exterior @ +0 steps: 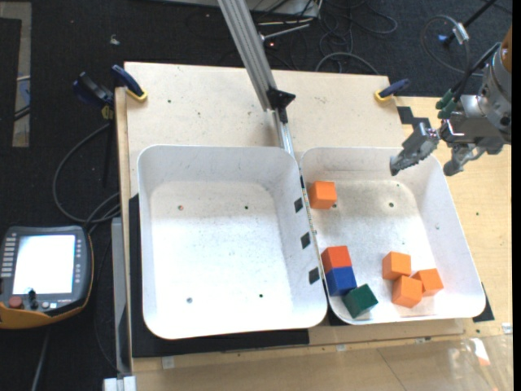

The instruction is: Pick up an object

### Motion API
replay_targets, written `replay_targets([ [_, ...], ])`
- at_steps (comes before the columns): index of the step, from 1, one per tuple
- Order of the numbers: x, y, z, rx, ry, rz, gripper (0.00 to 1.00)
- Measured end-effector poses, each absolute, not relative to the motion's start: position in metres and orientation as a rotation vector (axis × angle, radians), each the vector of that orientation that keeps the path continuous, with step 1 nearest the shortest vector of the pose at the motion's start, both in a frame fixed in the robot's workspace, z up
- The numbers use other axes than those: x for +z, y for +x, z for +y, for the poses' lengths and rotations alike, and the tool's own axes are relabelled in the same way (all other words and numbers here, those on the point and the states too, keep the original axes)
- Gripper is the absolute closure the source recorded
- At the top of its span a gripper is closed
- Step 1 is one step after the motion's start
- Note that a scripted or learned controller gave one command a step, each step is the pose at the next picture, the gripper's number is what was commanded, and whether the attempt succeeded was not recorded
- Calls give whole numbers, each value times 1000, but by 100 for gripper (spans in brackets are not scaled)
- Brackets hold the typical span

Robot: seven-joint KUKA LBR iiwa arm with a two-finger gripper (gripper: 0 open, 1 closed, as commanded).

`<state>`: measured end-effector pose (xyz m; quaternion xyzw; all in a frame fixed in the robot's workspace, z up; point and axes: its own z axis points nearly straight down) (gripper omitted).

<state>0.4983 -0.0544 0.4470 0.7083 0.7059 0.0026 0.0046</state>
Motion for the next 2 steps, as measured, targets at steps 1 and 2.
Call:
replay_targets([
  [1, 500, 490, -45, 7, 2212, 2222, 0],
  [2, 549, 490, -57, 6, 2218, 2217, 0],
])
